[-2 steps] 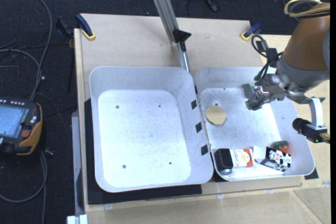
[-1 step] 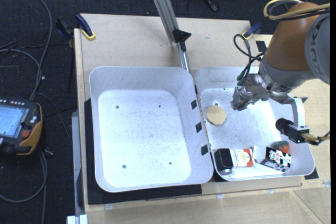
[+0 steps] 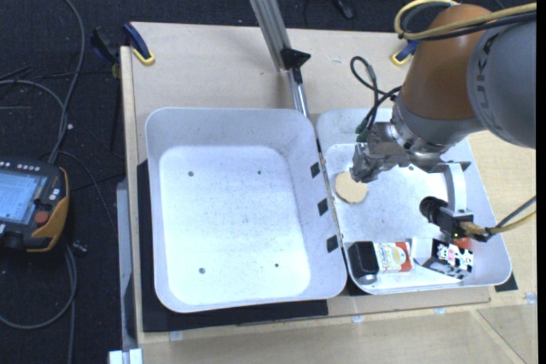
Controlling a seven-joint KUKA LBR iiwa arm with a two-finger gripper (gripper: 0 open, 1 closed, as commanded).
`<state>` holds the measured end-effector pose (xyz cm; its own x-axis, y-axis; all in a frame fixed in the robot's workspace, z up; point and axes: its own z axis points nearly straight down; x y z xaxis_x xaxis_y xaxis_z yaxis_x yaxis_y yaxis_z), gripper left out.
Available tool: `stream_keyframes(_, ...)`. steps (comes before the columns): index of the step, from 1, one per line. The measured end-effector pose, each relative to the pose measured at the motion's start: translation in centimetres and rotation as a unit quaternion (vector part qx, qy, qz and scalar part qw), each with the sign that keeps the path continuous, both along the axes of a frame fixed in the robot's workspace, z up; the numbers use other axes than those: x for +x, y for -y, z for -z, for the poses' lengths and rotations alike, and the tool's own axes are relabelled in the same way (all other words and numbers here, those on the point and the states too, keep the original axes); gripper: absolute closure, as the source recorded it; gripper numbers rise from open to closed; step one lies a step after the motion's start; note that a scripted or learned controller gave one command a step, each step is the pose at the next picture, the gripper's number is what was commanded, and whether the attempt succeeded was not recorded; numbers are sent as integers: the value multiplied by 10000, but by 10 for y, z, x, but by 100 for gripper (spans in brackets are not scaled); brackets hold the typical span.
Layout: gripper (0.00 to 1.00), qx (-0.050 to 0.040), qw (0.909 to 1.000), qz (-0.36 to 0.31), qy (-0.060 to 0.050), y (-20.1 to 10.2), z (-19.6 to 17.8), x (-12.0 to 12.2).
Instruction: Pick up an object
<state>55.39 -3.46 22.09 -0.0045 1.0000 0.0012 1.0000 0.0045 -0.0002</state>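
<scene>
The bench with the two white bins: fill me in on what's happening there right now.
The grey and orange arm reaches into the right bin, its gripper low over a tan round object near the bin's left wall. Whether it has gripped it cannot be told. A black item, a red and white packet and a small patterned item lie along the near edge.

A robotics lab or test cell, seen from above. A pale wooden table (image 3: 213,64) stands on dark carpet (image 3: 60,13) strewn with loose black cables (image 3: 34,98). Two shallow white bins (image 3: 235,119) sit side by side on it. A large grey industrial robot arm (image 3: 503,72) with an orange band reaches in from the right. A handheld control pendant (image 3: 30,205) with a lit screen lies on the floor at left. A slanted aluminium post (image 3: 264,0) rises behind the table.
</scene>
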Motion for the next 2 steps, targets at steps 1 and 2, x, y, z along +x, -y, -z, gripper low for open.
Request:
stream_keyframes(1,100,1,10000,-5,-2,-60,4,9)
stream_keyframes(2,100,0,10000,-7,1,-123,3,13)
